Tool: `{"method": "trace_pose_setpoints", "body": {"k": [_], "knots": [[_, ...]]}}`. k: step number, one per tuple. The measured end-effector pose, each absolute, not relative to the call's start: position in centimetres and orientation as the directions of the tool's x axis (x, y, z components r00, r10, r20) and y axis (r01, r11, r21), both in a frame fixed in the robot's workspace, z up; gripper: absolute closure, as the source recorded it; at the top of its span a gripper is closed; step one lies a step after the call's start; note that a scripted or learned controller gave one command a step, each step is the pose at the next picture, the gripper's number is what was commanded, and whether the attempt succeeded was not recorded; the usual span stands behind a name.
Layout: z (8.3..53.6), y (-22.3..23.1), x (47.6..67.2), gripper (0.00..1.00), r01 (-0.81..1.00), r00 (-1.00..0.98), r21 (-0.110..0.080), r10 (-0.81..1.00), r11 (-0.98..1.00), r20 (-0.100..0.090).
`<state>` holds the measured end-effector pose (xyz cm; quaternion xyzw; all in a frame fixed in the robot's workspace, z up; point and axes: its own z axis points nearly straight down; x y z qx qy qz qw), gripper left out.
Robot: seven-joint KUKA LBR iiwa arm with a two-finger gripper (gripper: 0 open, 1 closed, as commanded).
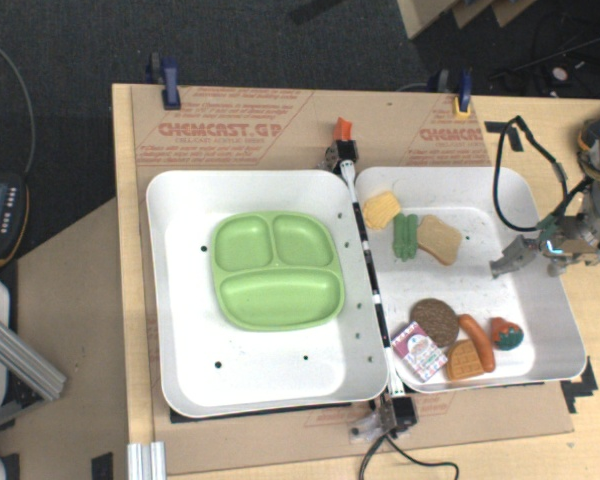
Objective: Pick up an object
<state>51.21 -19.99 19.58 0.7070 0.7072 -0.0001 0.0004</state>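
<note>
The right bin (555, 313) holds several toy foods. A yellow cheese wedge (382, 209), a green pod-like piece (406, 236) and a tan bread slice (440, 240) lie at its back left. At the front sit a brown patty (436, 319), a pink and white packet (420, 352), an orange waffle piece (467, 360), a red sausage (477, 338) and a red tomato with a green top (507, 334). My gripper (510, 261) hangs over the bin's right side, to the right of the bread slice and behind the tomato, with nothing seen in it.
The left bin (180, 298) carries a green divided plate (277, 270). A black cable (510, 168) loops above the right bin's back right corner. Clamps stand along the board's far edge (280, 93).
</note>
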Motion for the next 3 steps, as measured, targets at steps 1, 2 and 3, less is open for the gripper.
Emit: {"method": "trace_pose_setpoints", "body": {"k": [1,2,3], "knots": [[13.0,-13.1,56.4,0.00,1.000,-0.008,-0.004,1.000,0.008,0.004],[8.2,-11.0,51.1,0.00,1.000,0.000,-0.007,1.000,0.000,0.003],[8.6,-13.2,63.2,0.00,1.000,-0.004,0.012,1.000,0.004,-0.004]]}}
